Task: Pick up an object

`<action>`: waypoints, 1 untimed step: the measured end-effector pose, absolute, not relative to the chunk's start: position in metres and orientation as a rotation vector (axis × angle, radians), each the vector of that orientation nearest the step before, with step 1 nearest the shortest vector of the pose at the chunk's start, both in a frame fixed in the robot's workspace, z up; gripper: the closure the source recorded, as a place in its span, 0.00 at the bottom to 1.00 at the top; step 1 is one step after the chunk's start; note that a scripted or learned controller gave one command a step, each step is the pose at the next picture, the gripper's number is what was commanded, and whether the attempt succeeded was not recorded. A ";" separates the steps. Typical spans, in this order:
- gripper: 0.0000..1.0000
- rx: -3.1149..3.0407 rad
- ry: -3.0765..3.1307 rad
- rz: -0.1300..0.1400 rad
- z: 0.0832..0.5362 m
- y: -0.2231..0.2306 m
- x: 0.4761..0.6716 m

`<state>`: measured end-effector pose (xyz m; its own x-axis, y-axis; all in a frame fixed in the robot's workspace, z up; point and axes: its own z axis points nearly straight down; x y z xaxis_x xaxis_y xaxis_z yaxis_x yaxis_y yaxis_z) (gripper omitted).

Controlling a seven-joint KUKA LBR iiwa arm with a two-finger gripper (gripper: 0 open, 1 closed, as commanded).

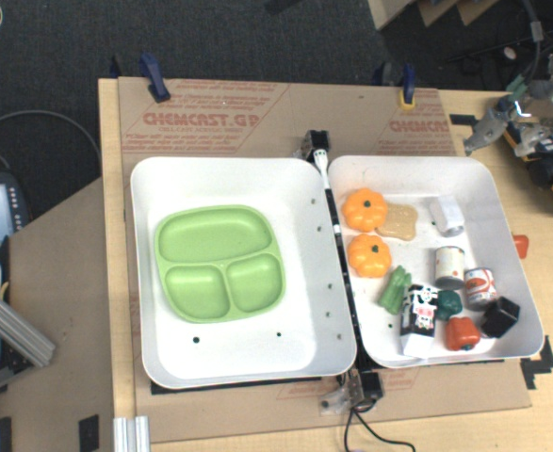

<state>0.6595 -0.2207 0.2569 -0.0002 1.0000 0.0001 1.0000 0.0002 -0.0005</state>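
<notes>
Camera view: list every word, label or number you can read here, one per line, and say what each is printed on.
"CHEMCAST GP": red print on the brown board behind the left bin.
"CHEMCAST" again, partly cut off: same board, behind the right bin.
Smaller red lines around both: too blurred to read.
Labels on the small cans and the cow-patterned carton: too small to read.

Tray (pixel 221 262) in left bin (pixel 154 252); toys fill right bin (pixel 502 205).
</notes>
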 end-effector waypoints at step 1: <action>0.00 -2.211 -2.216 0.007 0.170 -0.182 0.625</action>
<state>0.6246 -0.1820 0.1699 -0.0022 1.0000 0.0046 0.9999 0.0022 -0.0105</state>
